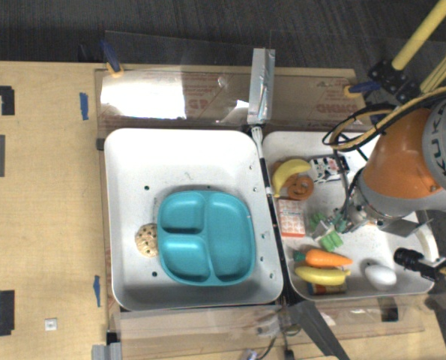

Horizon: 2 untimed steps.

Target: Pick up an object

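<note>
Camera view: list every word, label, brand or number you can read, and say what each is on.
"KU" in part: black letters on the arm.
Red print on the cardboard behind the bins: blurred, unreadable.
Red and white packet: print too small.
Small card: markings too small.

My right bin (312,137) is crowded: banana (321,274), carrot (324,259) and packet (290,217) lie close together. The left bin (125,171) has bare floor around 1 big blue tray (206,235).

Reaching in from the right, grey arm with orange band (407,156) bent low, two-finger claw (341,222) pointing down-left, tips hard to read.
</note>
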Each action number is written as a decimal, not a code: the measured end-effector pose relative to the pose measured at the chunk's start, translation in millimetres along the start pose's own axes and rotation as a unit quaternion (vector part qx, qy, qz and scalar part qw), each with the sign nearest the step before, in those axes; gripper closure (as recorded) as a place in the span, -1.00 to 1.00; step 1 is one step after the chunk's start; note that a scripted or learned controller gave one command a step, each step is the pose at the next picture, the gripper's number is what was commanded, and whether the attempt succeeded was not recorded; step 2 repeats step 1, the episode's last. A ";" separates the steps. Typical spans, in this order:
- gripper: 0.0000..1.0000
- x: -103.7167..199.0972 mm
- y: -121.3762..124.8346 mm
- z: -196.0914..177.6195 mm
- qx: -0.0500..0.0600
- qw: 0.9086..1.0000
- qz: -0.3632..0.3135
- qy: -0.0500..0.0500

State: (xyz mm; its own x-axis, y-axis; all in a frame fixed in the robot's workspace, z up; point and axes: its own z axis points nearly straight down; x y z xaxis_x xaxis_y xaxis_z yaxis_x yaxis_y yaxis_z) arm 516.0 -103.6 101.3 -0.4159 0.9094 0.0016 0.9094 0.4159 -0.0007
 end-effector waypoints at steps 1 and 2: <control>1.00 49.7 59.7 -83.7 -0.002 0.995 0.100 -0.001; 1.00 49.7 59.7 -83.7 -0.002 0.995 0.100 -0.001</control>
